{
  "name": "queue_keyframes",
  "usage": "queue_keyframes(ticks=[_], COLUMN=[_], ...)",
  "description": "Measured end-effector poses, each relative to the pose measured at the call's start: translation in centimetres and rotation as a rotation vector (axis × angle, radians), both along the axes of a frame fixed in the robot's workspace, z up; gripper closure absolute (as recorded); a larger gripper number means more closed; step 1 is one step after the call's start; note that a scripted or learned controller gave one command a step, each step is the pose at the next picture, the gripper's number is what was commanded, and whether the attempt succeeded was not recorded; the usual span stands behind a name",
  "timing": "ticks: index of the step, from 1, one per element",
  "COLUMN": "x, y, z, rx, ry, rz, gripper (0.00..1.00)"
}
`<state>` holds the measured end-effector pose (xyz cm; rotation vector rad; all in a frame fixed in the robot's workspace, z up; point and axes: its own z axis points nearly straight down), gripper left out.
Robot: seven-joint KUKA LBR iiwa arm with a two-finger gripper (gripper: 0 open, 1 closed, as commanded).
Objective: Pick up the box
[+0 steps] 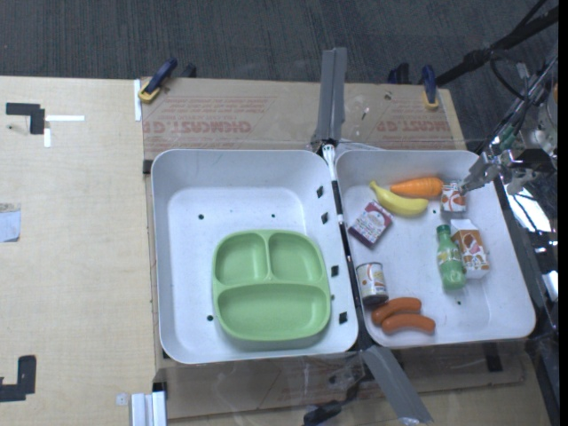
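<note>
A small maroon box lies flat in the right bin, near its left wall and below the banana. A white and orange carton lies near the bin's right side, touching a green bottle. A smaller red and white carton stands near the bin's back right. My gripper reaches in from the right edge, just above and to the right of that small carton. It is apart from the maroon box and nothing shows in its grasp.
An orange carrot lies beside the banana. A can and two sausages sit at the bin's front left. The left bin holds a green divided plate. Cables hang at the right.
</note>
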<state>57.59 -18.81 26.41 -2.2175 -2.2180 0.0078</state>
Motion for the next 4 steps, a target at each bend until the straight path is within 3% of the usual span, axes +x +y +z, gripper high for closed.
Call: queue_keyframes(ticks=[1,2,3,4], x=[6.8,2.5,1.0,6.8], y=[5.4,4.4,9.0,7.8], z=[-11.2,-12.9,-16.5,-17.0], rx=[0.001,0.001,0.000,0.001], ry=[0.001,-0.001,-0.007,-0.010], rz=[0.036,0.159,0.232,0.088], gripper=[0.00,0.00,0.00,0.00])
